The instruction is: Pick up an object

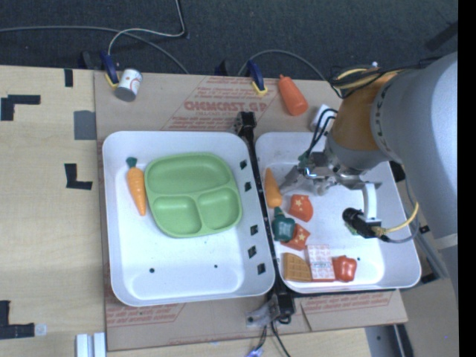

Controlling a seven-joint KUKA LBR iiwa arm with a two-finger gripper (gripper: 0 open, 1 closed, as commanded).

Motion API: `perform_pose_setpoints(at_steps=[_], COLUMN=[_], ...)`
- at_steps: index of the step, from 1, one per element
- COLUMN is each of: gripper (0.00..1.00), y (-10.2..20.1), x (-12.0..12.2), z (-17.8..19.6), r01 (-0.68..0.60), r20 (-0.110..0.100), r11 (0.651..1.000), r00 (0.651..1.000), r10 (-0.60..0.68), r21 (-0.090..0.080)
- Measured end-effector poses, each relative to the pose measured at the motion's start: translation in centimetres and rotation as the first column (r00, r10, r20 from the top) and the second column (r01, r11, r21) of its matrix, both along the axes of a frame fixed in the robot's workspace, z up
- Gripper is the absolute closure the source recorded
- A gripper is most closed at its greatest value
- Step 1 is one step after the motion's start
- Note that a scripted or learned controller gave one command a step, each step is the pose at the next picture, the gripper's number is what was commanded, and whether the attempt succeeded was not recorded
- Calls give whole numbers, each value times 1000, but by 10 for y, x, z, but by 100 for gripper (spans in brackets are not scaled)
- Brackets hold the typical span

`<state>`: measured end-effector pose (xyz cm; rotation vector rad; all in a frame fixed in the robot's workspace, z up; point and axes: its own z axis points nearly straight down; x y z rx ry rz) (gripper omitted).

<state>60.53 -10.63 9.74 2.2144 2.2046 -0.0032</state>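
**Toy food under the pincer in the right bin**

Toy food pieces lie in a cluster along the left and front parts of the right bin (398,270), and the pincer (311,175) hangs low over that bin's middle, just right of and above the cluster. Whether its fingers are spread or closed cannot be told from this slanted view; nothing is visibly held between them.

Nearest to it, just below and left, lies a red-orange piece (300,207). An orange carrot-like piece (272,187) rests against the bin's left wall beside it. Further toward the front sit a dark green piece (283,227) touching another red piece (299,236), then a waffle-patterned square (296,267), a pale pink checked block (320,262) and a red pepper-like piece (344,268) in a row along the front wall.

The grey arm with its orange band (357,121) reaches in from the right, with yellow and black cables around the wrist.

The left bin (119,199) holds a green divided plate (193,194) and a carrot (136,187) just left of it. On the tabletop behind the bins lie an orange toy (292,95) and a small white can (129,83).
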Motion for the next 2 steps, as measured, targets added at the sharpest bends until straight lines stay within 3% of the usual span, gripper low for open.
perform_pose_setpoints(at_steps=[1,2], gripper=[0,100], y=[-13,-14], x=[-25,-25], z=[-11,-1], r01=[-6,-5], r20=[-5,-4], r11=[1000,1000], r00=[1000,1000], r10=[6,5], r21=[11,9])
